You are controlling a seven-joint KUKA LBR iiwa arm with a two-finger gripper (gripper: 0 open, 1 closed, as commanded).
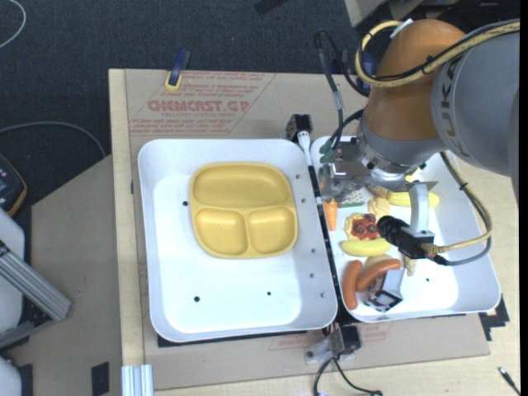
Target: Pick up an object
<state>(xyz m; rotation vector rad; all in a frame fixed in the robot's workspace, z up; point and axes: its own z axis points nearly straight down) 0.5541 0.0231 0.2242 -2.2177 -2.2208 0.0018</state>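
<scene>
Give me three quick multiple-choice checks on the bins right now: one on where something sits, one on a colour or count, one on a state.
1. Where is the yellow tray?
A. left bin
B. right bin
C. on the cardboard outside the bins

2. How many compartments does that tray have?
A. two
B. three
C. five

3. How does the tray lie?
A. flipped over
B. standing on edge
C. flat, open side up

Answers: 1 A, it rests inside the left bin, away from the toy food in the right bin. 2 B, one wide section above two smaller ones. 3 C, its hollows face the camera.
</scene>
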